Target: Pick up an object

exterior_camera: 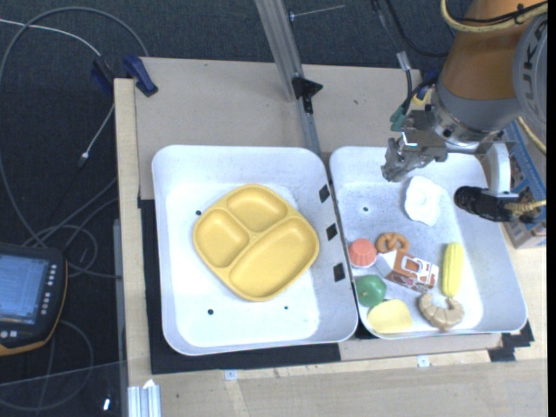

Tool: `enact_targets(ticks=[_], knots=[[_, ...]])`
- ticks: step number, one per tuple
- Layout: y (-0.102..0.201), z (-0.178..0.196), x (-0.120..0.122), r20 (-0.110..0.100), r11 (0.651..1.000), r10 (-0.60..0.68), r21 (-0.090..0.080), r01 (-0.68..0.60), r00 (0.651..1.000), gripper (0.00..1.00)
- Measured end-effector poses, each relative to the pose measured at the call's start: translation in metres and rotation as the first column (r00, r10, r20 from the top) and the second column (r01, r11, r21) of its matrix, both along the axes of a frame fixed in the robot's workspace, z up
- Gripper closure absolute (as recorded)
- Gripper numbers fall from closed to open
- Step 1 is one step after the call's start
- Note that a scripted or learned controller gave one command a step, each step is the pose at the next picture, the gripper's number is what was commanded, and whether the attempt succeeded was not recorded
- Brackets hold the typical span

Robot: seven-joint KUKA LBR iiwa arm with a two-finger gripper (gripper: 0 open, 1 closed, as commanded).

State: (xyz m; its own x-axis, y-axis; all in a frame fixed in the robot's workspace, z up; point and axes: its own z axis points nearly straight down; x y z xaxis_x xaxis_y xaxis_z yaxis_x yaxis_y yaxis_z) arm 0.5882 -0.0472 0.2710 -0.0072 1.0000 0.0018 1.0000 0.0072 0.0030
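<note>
My gripper (398, 167) hangs over the far part of the right bin (486, 224), with nothing visible between its fingers. Just to its right lies a white lumpy item (424, 201). Nearer the front of that bin sit a pretzel (392, 241), a red-orange round piece (362, 252), a red and white packet (412, 271), a corn cob (452, 268), a green round piece (371, 289), a yellow lemon-like piece (390, 316) and a tan pastry (440, 310).
The left bin (174, 233) holds a yellow divided plate (255, 241). A slanted metal pole (282, 37) rises behind the bins. Black clips (332, 230) sit on the rim between the two bins. Cables and a handheld screen (26, 294) lie off the bench at left.
</note>
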Motion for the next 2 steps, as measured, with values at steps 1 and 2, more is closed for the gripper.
enact_targets(ticks=[1, 2], knots=[[0.063, -0.002, 0.011, -0.001, 1.000, 0.001, 0.000, -0.001, 1.000, 1.00], [0.106, -0.012, 0.016, -0.002, 1.000, -0.002, -0.001, 0.002, 1.000, 1.00]])
